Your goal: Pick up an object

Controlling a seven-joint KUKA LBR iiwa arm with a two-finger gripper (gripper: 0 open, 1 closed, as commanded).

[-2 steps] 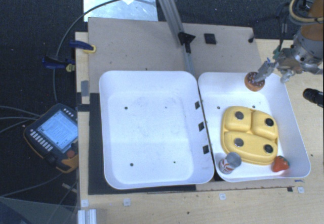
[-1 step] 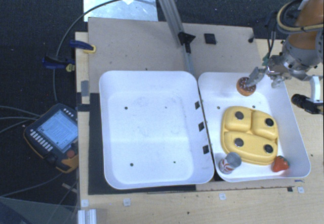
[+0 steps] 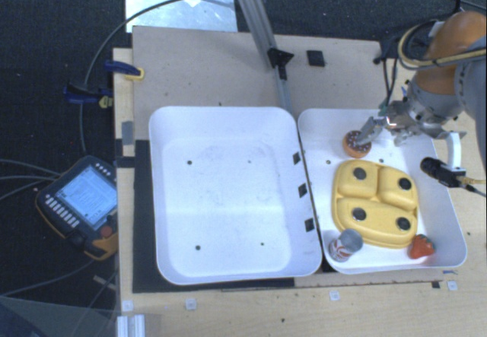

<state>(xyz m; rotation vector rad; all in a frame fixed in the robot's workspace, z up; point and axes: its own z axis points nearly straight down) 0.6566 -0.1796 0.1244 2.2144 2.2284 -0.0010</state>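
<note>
Partly cut off at the right edge, the arm [image 3: 449,61] shows just its orange band and grey wrist. The gripper [image 3: 374,128] hangs over the far part of the right bin [image 3: 323,126], just beside a small round brown object [image 3: 355,144]; at this size I cannot tell whether it is touching that object or what state the claw is in, and nothing can be made out held in it.

Count: two white bins, the left bin [image 3: 221,191] and the right. In the right bin, four items: the small brown object at the far side, one yellow moulded tray [image 3: 377,202] with four dark spots in the middle, one small grey-and-white piece [image 3: 346,244] at the near left corner, and one red piece [image 3: 421,248] at the near right corner. The last two are too small to identify. One handheld pendant [image 3: 80,202] lies left of the bench.
</note>
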